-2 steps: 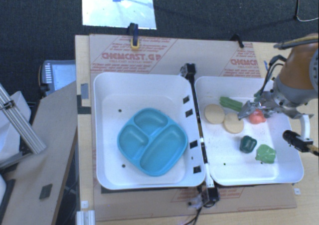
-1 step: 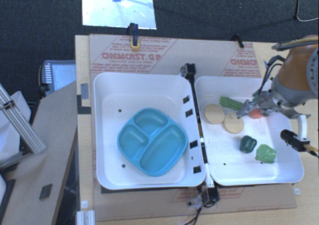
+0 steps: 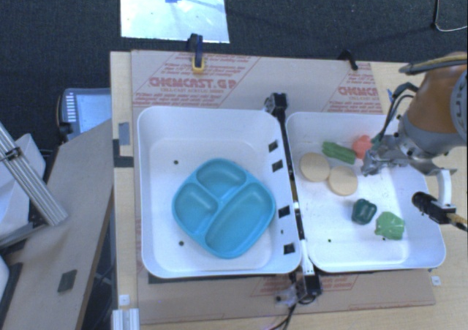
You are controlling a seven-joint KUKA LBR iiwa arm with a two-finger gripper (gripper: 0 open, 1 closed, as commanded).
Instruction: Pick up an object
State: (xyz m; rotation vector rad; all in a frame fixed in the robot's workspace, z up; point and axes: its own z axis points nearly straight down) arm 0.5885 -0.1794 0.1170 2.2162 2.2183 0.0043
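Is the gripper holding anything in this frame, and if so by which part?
Cannot be told. The gripper is low in the right bin, beside the orange piece and green pod, but nothing is visible between its tips.

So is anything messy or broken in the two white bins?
Nothing looks spilled or broken. The blue divided plastic plate lies flat in the left white bin, turned at a slant to its walls. The play food in the right white bin lies loosely scattered, with two tan round discs overlapping slightly.

A light blue sectioned plastic plate (image 3: 223, 206) lies in the white left bin (image 3: 157, 175). The white right bin (image 3: 424, 248) holds two tan discs (image 3: 316, 167), green pieces (image 3: 338, 151), and an orange-red piece (image 3: 362, 145).
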